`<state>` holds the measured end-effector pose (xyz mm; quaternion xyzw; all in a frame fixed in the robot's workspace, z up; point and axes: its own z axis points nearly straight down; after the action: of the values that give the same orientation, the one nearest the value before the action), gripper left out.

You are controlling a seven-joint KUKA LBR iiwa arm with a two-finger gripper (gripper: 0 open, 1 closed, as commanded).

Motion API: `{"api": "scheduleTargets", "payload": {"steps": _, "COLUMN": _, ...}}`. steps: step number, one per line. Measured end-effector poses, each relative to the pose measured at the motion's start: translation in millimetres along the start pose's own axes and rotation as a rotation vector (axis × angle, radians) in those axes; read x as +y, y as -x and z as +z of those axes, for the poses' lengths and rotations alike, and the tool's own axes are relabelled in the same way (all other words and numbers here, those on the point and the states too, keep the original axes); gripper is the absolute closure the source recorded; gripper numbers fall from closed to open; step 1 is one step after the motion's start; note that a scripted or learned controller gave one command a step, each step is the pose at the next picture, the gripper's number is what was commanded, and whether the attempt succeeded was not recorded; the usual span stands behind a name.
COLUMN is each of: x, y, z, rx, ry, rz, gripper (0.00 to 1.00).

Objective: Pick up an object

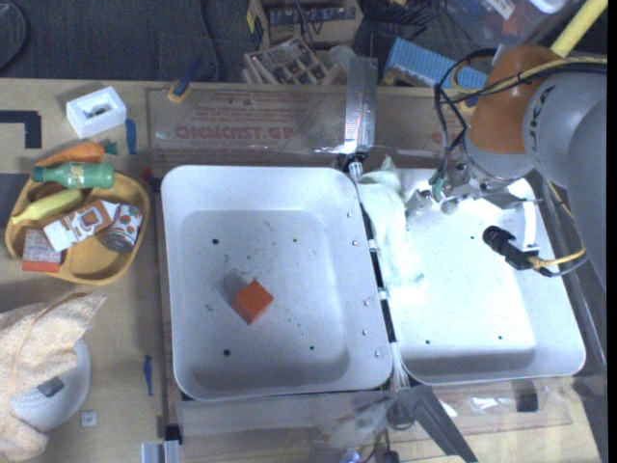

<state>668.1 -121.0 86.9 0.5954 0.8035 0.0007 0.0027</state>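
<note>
A yellow bowl with a green bottle and small packets sits at the far left of the bench. In the left bin, an orange block lies alone near the middle of the floor. Over the right bin, the gripper hangs by the upper left corner, well apart from the block; I cannot tell its grip. The grey arm reaches in from the right.
</note>
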Motion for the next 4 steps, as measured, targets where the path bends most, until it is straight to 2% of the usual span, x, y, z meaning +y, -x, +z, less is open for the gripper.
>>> {"api": "scheduleTargets", "payload": {"steps": 1, "x": -57.0, "y": 76.7, "z": -66.9, "rx": -0.001, "ry": 0.000, "rz": 0.239, "gripper": 0.00}}
{"api": "scheduleTargets", "payload": {"steps": 2, "x": -120.6, "y": 70.8, "z": -31.4, "rx": 0.004, "ry": -0.005, "rz": 0.103, "gripper": 0.00}}
{"api": "scheduleTargets", "payload": {"steps": 3, "x": -56.3, "y": 21.7, "z": -0.7, "rx": 0.000, "ry": 0.003, "rz": 0.157, "gripper": 0.00}}
{"api": "scheduleTargets", "payload": {"steps": 4, "x": 4.8, "y": -15.5, "z": -0.2, "rx": -0.001, "ry": 0.001, "rz": 0.003, "gripper": 0.00}}
